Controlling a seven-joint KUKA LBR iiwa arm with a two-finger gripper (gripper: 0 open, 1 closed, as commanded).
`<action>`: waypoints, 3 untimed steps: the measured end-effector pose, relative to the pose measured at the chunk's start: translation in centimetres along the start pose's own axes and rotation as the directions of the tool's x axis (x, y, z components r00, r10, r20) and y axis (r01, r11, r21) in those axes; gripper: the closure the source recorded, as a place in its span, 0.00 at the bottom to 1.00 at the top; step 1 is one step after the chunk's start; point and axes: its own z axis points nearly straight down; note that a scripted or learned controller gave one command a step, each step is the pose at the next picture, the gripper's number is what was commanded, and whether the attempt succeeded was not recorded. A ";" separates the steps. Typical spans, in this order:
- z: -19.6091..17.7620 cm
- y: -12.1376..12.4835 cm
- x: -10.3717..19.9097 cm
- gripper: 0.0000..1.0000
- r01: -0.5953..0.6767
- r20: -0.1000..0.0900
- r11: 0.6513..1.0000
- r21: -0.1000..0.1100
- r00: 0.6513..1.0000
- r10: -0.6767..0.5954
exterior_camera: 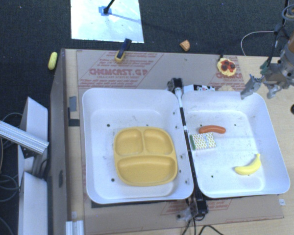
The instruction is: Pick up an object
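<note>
The gripper [261, 86] hangs over the top right corner of the right bin [273, 131], w/ its two fingers spread apart & nothing between them. So the job is not really begun yet: no toy is picked up, all the toys lie flat in the bin. The right bin has 3 things to choose from. A hot dog [212, 129] lies near the middle, a bit toward the top. Just below it & to the left is a small checked block [203, 141], close to the wall btwn the two bins. A banana [249, 166] lies lower down, toward the bottom right, well apart from the other two. The left bin [95, 131] holds a yellow plate [145, 155] w/ 3 parts in it, nothing on the plate. Up on the bench, just past the top of the right bin, sits a little pizza toy [227, 66], near the arm but not in a bin. What is left, I think, is pretty much everything: the arm has to move in over one toy, go down, close on it & lift. The hot dog looks like the nearest pick from where the gripper is now, but any of the 3 would do. The banana is curved & lies close to the bin wall, so it may be harder to pinch.
</note>
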 end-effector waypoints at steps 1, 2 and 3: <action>11.1 -0.3 5.2 0.00 0.001 -0.002 1.000 0.004 1.000 -0.001; 16.4 -1.8 10.5 0.00 0.002 -0.002 1.000 0.004 1.000 -0.002; 16.3 -5.1 9.6 0.00 -0.002 -0.001 1.000 0.002 1.000 0.002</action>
